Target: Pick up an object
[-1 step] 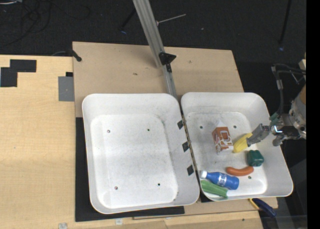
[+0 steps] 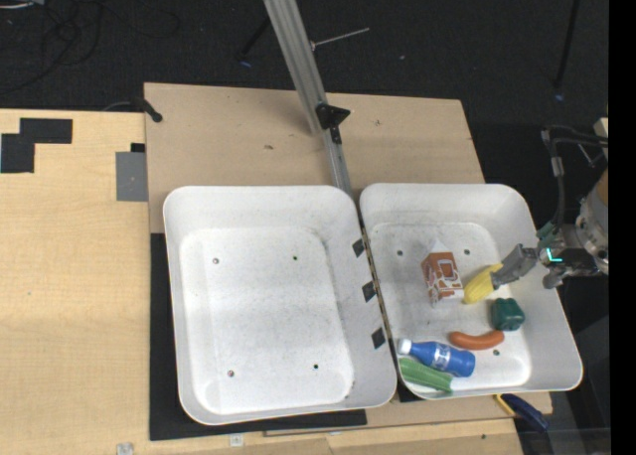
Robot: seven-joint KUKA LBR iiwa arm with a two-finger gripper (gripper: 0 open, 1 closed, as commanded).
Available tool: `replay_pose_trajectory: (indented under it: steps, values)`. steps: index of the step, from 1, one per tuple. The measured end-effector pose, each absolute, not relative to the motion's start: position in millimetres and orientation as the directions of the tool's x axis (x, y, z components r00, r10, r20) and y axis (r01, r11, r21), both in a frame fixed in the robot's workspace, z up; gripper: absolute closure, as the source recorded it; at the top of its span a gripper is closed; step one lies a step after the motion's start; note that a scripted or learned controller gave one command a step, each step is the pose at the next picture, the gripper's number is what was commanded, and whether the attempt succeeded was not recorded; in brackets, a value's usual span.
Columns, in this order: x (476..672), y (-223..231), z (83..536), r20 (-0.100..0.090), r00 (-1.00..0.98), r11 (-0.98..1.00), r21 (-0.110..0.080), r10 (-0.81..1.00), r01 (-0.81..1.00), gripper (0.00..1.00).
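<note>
Yellow object (image 2: 480, 284), banana-like, lies in the right bin (image 2: 437, 200), just beside the gripper (image 2: 525, 262) on its bin-centre side; tip of a grey finger (image 2: 515, 264) looks to touch or overlap its upper end. Finger state: cannot tell; only one grey finger is distinct, the rest merges with the wrist hardware at the bin's right rim.

Neighbours: red-and-white box (image 2: 440, 277) touching the yellow object on the far side from the fingers; green block (image 2: 508, 315) just below the fingers; orange sausage shape (image 2: 476, 340), blue bottle (image 2: 439, 357) and green pod (image 2: 425, 376) further off toward the near rim.

Risks (judgement): a glancing, off-centre contact could push the yellow object against the box instead of pinching it; closing low could catch the green block.

Orientation: long axis diagonal, upper end toward the fingers, lower end toward the box.
</note>
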State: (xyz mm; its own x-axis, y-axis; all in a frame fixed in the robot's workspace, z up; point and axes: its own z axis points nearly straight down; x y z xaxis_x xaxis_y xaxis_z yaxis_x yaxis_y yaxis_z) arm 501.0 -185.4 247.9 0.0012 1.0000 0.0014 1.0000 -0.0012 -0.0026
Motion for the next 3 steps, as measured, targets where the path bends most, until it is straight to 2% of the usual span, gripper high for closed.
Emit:
replay_pose_trajectory:
  steps: [2,3]
  values:
    - [502.0,-173,125,0.004,0.001,-0.001,-0.010,1.000,1.000,0.00]
    - [502.3,-173,91,0.001,0.002,-0.002,-0.001,1.000,1.000,0.00]
